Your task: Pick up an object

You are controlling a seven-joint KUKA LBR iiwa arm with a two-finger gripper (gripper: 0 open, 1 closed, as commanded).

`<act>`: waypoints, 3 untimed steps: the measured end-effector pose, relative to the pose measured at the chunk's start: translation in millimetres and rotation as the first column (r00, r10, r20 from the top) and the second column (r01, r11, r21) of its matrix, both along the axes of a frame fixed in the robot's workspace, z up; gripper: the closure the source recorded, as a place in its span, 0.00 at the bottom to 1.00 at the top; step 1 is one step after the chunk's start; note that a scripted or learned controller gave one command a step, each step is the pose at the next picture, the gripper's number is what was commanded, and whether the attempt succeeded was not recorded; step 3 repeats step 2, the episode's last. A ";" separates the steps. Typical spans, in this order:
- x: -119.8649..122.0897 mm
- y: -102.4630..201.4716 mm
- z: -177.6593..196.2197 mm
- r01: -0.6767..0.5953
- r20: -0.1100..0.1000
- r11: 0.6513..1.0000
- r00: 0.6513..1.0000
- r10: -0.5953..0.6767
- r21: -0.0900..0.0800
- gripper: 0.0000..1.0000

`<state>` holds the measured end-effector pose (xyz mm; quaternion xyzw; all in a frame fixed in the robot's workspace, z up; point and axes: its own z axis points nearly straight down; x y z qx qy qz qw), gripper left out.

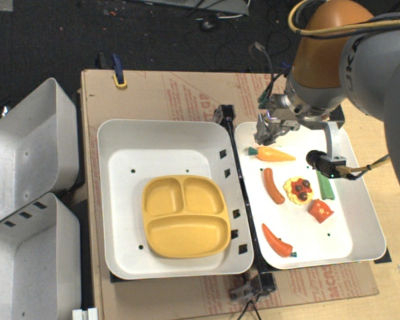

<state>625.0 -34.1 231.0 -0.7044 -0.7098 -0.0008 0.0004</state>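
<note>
The right bin [360, 245] holds all the loose items. Nearest the camera lies a red chili pepper [277, 241] with a green stem, angled across the bin's front left part. Beyond it to the right sits a small red block [321, 210], and just behind that a round yellow piece with dark red toppings, possibly a toy pizza [298, 189]. A green strip [327, 187] lies just right of it, and a sausage [274, 185] lies to its left, apart from both. Further back, a carrot [275, 155] rests near the bin's left wall, tip pointing right.

The left bin [113, 179] holds a yellow divided plate [185, 216], three compartments, set flat at its centre.

At the far end of the right bin, the gripper [267, 133] hangs just behind the carrot, close above the bin floor. Nothing is seen between its fingers; whether they are apart or together cannot be told at this angle. The grey arm [380, 52] with its orange band [327, 35] extends in from the right.
</note>
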 end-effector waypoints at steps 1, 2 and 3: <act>1.6 50.5 -8.9 0.002 -0.001 1.000 1.000 -0.002 -0.001 1.00; -1.4 114.6 -10.3 -0.001 -0.001 1.000 1.000 0.001 0.001 1.00; -1.4 114.6 -10.3 -0.001 -0.001 1.000 1.000 0.001 0.001 1.00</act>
